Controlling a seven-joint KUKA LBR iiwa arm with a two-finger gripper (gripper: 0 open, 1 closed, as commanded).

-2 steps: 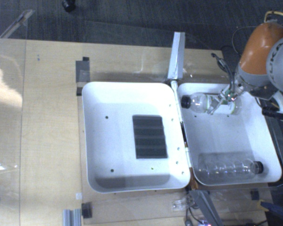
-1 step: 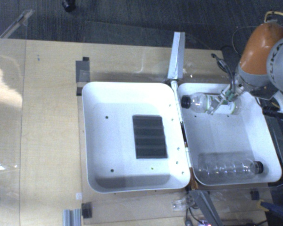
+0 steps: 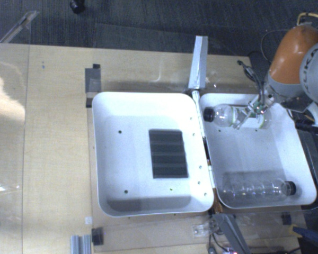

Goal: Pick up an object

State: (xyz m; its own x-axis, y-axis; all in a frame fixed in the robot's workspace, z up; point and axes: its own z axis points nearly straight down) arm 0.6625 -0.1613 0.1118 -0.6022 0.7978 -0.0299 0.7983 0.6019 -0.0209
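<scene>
A clear plastic bottle with a black cap lies on its side at the back left of the right bin, its cap pointing towards the wall between the bins. My gripper is low in that bin, right at the bottle's bottom end, and seems to touch it. A second clear bottle with a dark cap lies along the right bin's front wall. A black ribbed rectangular block lies flat in the middle of the left bin.
The arm's orange band and grey wrist hang over the right bin's back right corner. A grey upright bracket stands behind the gap between the bins. Cables run along the bench at the right.
</scene>
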